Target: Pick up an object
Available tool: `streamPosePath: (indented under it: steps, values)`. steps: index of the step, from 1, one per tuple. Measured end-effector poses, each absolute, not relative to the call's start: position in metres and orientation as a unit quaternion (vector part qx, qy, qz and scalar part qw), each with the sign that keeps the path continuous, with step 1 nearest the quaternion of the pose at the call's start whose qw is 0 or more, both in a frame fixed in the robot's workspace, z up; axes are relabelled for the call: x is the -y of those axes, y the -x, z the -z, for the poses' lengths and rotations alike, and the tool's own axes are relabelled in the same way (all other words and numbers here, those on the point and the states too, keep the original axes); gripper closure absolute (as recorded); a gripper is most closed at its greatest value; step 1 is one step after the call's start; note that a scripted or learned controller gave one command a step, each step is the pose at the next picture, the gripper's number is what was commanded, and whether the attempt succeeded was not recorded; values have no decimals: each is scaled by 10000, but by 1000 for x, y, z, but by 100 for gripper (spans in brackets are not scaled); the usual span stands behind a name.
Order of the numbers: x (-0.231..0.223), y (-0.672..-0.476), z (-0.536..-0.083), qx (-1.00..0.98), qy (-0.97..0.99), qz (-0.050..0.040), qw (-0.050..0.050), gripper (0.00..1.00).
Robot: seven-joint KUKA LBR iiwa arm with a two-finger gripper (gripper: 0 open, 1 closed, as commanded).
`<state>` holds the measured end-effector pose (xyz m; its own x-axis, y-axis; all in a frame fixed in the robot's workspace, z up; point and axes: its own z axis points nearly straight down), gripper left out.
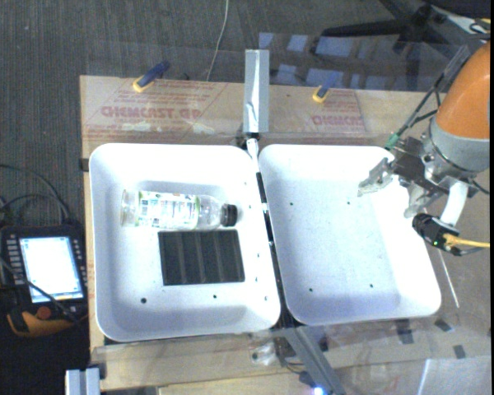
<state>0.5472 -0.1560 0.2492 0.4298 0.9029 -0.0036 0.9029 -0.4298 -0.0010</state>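
The bench (pixel 107 109) carries two shallow white bins side by side, with a metal post rising at the far end of the seam between them. The left bin (pixel 107 303) holds both objects; the right bin (pixel 337 245) lies under the arm.

The arm (pixel 469 97) enters over the right edge of the bench, orange band uppermost. Its gripper (pixel 395 179) hangs above the far right corner of the right bin. The finger ends are tangled with cables and brackets, so it cannot be told how wide the jaws stand, and nothing is seen between them.

The dark ribbed panel (pixel 202 257) lies flat in the middle of the left bin, its long edges parallel to the bin's far wall. It looks thin and low (a poor first choice for a two-finger pinch from above).

The plastic bottle (pixel 174 209) lies on its side just beyond the panel, near the far wall of the left bin. Its dark cap (pixel 229 215) points toward the seam, and the body is clear with a printed label.

Procedure, as judged from this view:
1. Carry the gripper across the seam, well clear of the post and the bin walls.
2. Centre it over the labelled mid-body of the bottle, not the cap.
3. Turn the wrist so the jaws close across the bottle's short width.
4. Descend slowly; a round body may roll toward the panel if struck off-centre.
5. Close, then lift straight up.
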Motion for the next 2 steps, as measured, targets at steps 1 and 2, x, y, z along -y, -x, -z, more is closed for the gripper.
streamPosePath:
  steps: [1, 2]
  values:
    - [187, -484, -279, -4731, -8810, 18, 2, 0]
    - [181, -492, -200, -4578, -8891, 17, -9, 0]
